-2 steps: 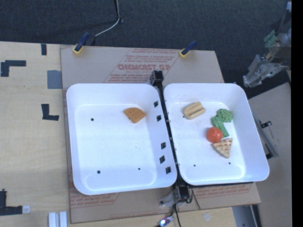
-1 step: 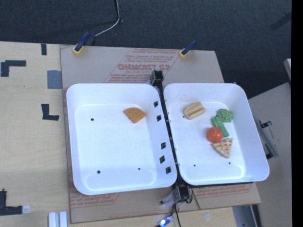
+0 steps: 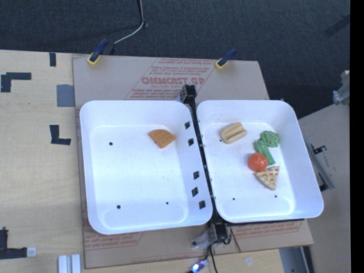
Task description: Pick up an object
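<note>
Near right bin's (image 3: pixel 287 115) far edge: bun (image 3: pixel 233 132); broccoli (image 3: pixel 267 142), tomato (image 3: pixel 257 162), wedge (image 3: pixel 268 177) clustered. Left bin (image 3: pixel 91 115): cracker (image 3: pixel 162 137). Gripper state I cannot tell. Nothing picked; next I choose isolated bun.

- The left bin (image 3: pixel 91 169) and the right bin (image 3: pixel 296 129) are sitting side by side on a board (image 3: pixel 170 78).
- A toast piece (image 3: pixel 162 137) is lying in the left bin.
- In the right bin, a bread roll (image 3: pixel 233 132) is lying left of the broccoli (image 3: pixel 266 144).
- A tomato (image 3: pixel 257 162) is resting between the broccoli and a waffle wedge (image 3: pixel 268 177).

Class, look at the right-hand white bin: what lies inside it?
Inside the right bin: a bread roll, broccoli, a tomato and a waffle wedge. Nothing there is covered.
</note>
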Controlling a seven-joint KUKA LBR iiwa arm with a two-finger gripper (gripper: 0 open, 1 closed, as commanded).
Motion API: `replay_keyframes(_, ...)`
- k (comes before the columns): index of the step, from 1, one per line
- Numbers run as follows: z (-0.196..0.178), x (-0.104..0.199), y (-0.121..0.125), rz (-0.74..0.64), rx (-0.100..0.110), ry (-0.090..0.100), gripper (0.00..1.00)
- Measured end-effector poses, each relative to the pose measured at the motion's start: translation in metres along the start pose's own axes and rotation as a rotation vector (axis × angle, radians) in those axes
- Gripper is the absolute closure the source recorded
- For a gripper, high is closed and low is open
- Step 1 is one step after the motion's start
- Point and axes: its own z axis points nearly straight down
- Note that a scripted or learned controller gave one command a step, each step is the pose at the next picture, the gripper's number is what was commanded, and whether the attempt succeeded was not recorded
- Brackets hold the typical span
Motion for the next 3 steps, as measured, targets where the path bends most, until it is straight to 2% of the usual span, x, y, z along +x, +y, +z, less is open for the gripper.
replay_keyframes(1,0.001,0.074,0.000,0.000,0.002,0.001,1.00)
replay_keyframes(2,0.001,-0.036,-0.002,0.019,0.002,-0.004,1.00)
replay_keyframes(3,0.003,0.072,0.001,-0.003,0.001,0.001,1.00)
